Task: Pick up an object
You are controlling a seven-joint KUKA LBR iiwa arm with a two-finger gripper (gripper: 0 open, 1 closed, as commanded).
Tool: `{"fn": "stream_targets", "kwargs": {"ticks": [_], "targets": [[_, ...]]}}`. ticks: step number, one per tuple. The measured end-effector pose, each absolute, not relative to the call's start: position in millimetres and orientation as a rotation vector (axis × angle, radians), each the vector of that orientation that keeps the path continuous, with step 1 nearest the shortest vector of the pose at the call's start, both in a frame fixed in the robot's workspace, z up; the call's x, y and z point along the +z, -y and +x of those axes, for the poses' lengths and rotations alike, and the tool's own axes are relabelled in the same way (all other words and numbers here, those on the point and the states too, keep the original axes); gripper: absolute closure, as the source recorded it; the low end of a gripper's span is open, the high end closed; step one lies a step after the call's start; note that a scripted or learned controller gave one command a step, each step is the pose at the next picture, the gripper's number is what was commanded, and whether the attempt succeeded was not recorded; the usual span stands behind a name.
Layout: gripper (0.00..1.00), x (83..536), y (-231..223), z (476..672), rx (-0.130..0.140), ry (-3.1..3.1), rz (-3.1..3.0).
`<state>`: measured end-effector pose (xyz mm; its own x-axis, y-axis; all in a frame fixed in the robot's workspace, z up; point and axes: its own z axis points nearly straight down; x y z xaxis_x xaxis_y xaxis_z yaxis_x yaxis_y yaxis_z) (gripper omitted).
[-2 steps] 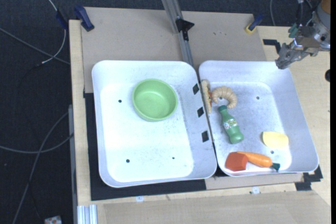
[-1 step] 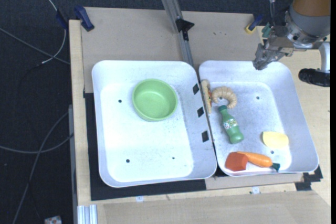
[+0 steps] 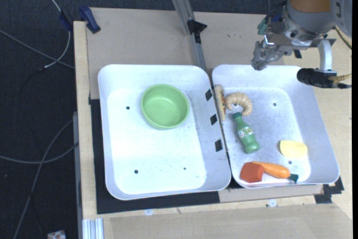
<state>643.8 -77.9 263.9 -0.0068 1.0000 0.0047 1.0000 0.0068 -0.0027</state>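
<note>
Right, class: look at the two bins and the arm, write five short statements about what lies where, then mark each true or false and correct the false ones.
1. The green bowl sits in the left bin. True.
2. The green bottle lies in the left bin. False: it lies in the right bin, below the curled croissant.
3. The carrot lies near the right bin's front edge. True.
4. The gripper is down among the objects, on the carrot. False: it hangs over the right bin's far rim, apart from all of them.
5. The yellow piece is inside the bowl. False: it lies in the right bin, above the carrot.
</note>
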Motion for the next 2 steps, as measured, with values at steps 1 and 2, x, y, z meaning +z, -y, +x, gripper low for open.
{"fn": "stream_targets", "kwargs": {"ticks": [1,2], "targets": [[1.0,267.7,22.2,649.4,-0.004,2.228,-2.212],[1.0,264.4,-28.3,662.9,-0.007,2.229,-2.216]]}}
